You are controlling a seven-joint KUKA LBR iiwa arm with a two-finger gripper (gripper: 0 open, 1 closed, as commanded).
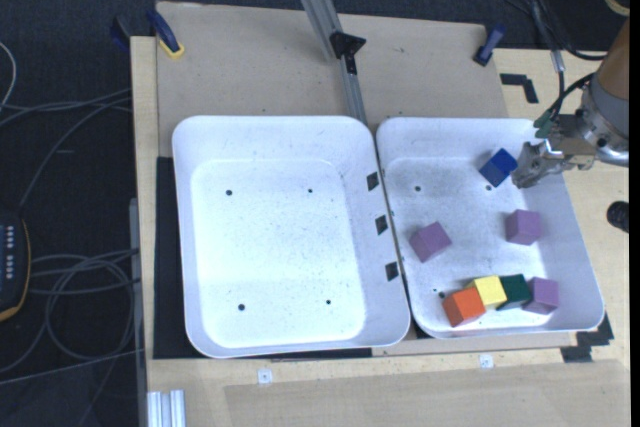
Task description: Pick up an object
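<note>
Left bin (pixel 200 215): nothing here I'd aim for.
Purple cube (pixel 430 240): nine o'clock side of the right bin (pixel 395 165), standing clear of the others.
Row at six o'clock: orange block (pixel 463 306), yellow block (pixel 489 291), green block (pixel 515 289) touching; too crowded for a clean pinch.
Blue cube (pixel 497 167): twelve o'clock area, just beside the gripper (pixel 527 167); my likely target.
Advice: I'd centre over it, square to its faces, then descend.
Pincer: I cannot tell its state.
Arm: enters from three o'clock, wrist low over the bin.
</note>
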